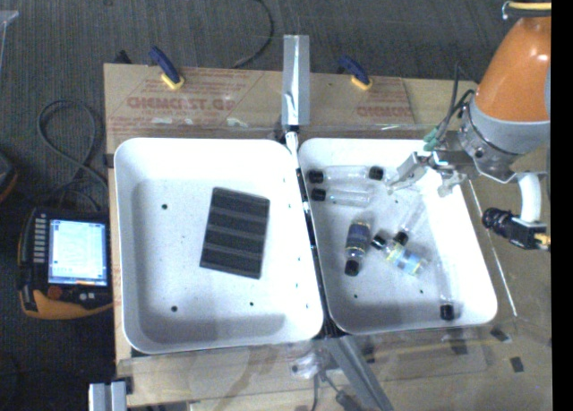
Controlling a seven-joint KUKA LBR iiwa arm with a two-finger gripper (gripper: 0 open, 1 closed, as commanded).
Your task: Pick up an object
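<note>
The right bin [466, 306] holds several small bottles. A dark blue one [357, 241] lies near its middle, and a clear one with a yellow and blue label [407, 260] lies beside it. Two clear bottles with black caps [345, 194] lie at the bin's upper left. A loose black cap [446, 311] sits near the lower right corner. The left bin [134, 221] carries a flat black ridged block [235, 232]. My gripper [427, 175] hangs above the right bin's upper right part, its fingers [406, 171] spread apart with nothing between them.
A teach pendant with a lit screen [67, 257] lies left of the bench. Blue and yellow clamps [166, 67] hold a cardboard sheet behind the bins. A metal divider bar [295, 87] stands between the bins at the back.
</note>
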